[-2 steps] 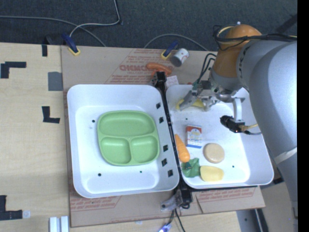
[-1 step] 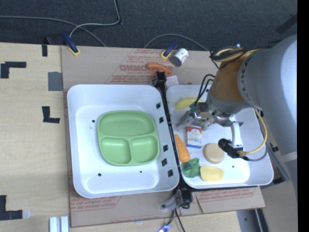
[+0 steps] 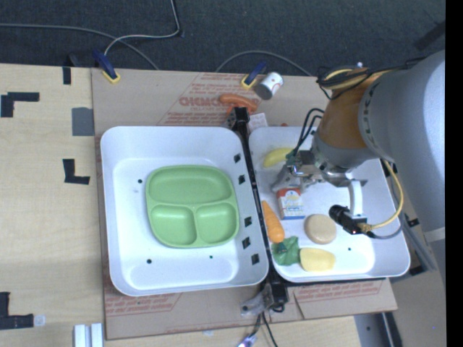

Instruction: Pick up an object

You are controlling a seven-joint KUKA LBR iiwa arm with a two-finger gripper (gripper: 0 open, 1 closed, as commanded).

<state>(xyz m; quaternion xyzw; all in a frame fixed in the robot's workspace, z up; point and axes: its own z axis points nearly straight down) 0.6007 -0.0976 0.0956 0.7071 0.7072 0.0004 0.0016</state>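
Observation:
My gripper [image 3: 295,177] reaches down into the right bin [image 3: 383,255], just above the top end of a small red, white and blue carton [image 3: 292,204]. A yellow banana-shaped piece [image 3: 275,156] lies just left of the gripper at the bin's back. An orange carrot [image 3: 273,223] lies along the left wall, with a green leafy piece [image 3: 287,251] at its near end. A tan round bun [image 3: 320,228] and a pale yellow piece [image 3: 317,259] sit toward the front. Whether the gripper touches the carton is hidden by the wrist.
The left bin [image 3: 123,157] holds a green divided plate [image 3: 193,203]. Black clips run along the wall between the bins [image 3: 249,194]. A cable [image 3: 383,215] loops from the wrist over the right bin. Clamps and a small cylinder [image 3: 268,85] lie on the cardboard behind.

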